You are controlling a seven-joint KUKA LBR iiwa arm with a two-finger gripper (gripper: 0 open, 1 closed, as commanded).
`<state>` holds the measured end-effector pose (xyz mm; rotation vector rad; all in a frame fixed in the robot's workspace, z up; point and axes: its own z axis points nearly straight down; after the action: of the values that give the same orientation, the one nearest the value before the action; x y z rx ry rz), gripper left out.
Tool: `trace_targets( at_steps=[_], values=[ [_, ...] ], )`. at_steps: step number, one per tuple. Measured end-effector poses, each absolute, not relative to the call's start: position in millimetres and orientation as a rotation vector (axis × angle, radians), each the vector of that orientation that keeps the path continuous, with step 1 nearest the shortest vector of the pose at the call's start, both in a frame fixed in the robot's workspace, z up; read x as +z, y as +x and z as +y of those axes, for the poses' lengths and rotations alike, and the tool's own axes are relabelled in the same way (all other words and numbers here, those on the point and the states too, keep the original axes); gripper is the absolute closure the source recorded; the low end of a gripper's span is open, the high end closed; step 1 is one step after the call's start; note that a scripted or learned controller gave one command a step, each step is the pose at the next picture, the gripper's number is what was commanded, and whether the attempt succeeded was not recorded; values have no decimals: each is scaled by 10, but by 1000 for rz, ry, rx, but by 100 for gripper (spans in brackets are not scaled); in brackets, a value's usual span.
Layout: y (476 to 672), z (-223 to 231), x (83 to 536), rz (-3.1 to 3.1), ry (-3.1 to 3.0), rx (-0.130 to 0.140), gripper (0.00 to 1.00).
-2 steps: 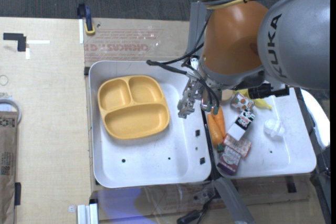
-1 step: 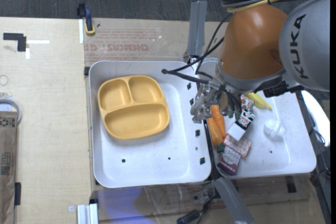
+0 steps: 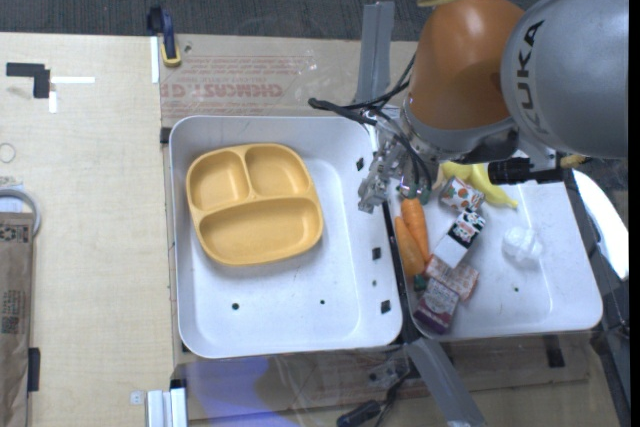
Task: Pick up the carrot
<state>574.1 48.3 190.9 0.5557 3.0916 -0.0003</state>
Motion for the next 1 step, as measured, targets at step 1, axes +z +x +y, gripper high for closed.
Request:
trace_targets(
  at_steps=[1],
  values=[
    [5750,476,1998,3090,557,0,100]
  ],
)
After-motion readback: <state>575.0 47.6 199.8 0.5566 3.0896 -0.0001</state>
